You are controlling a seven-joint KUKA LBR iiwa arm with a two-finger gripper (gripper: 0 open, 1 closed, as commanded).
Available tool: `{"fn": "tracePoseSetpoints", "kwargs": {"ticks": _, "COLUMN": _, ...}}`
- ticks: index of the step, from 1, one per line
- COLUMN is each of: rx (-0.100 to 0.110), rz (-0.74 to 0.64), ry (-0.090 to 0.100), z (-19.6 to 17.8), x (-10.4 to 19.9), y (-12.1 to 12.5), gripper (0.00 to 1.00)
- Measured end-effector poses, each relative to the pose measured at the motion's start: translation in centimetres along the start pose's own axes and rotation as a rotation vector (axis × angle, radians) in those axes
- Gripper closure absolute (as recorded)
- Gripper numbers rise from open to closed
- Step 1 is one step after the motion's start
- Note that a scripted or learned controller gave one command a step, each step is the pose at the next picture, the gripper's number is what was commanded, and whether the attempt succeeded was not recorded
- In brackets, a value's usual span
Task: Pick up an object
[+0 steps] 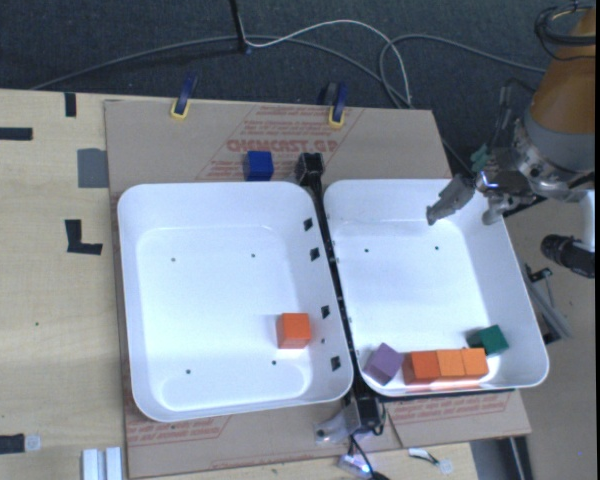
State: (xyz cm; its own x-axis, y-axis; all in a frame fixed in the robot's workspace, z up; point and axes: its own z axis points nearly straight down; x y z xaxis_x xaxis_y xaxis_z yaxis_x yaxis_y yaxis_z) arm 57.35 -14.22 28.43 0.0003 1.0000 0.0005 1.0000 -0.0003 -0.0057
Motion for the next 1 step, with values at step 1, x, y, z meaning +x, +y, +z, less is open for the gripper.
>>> {"fn": "tracePoseSetpoints", "kwargs": {"ticks": 1, "rx": -0.005, "rz": -0.001, "ry": -0.001, "z": -0.28, "x": 0.01, "y": 0.08, "gripper": 0.0}}
